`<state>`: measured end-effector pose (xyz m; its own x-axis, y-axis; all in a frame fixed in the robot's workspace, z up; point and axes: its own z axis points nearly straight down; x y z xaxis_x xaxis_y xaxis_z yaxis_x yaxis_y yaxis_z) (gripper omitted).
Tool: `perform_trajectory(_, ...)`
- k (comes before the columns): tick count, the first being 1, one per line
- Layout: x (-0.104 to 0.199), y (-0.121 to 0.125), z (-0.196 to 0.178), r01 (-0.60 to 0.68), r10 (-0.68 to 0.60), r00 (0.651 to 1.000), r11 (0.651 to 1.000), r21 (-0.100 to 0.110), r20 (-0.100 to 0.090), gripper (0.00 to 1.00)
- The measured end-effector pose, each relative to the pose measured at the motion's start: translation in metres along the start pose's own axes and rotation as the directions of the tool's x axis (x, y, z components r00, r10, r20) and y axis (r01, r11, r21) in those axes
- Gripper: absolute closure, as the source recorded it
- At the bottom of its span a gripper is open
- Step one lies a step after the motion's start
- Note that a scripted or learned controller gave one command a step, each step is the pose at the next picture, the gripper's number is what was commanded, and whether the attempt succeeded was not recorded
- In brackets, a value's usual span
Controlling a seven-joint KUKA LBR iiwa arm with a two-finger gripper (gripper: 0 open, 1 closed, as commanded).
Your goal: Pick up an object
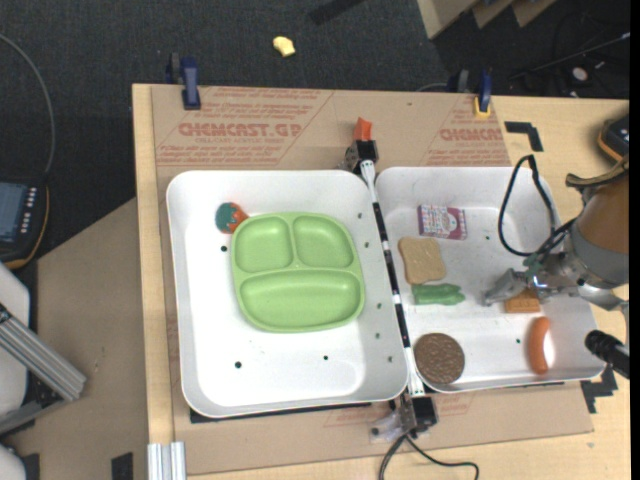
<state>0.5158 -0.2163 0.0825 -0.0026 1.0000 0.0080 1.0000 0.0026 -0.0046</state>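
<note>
The right bin [480, 183] holds several items. A purple and white packet [441, 220] lies at its back. A tan bread slice [423, 259] and a green piece [438, 294] lie left of centre. A round brown cookie [439, 357] sits at the front left, and an orange sausage [540, 345] at the front right. My gripper [508, 290] reaches in from the right and hangs low over the bin's right half. A small orange-tan piece [522, 305] lies right beside its tip. I cannot see whether they touch.
The left bin [190, 268] carries a green divided plate [296, 271] and a small red and green ball [230, 217] at its back left. A black cable [512, 203] loops over the right bin above the wrist. Clamps [187, 80] stand on the bench's back edge.
</note>
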Motion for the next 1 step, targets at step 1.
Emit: perform_trajectory(1, -0.0032, 0.0014, -0.0126, -0.002, 0.002, 1.0, 1.0, -0.007, 0.009, 1.0)
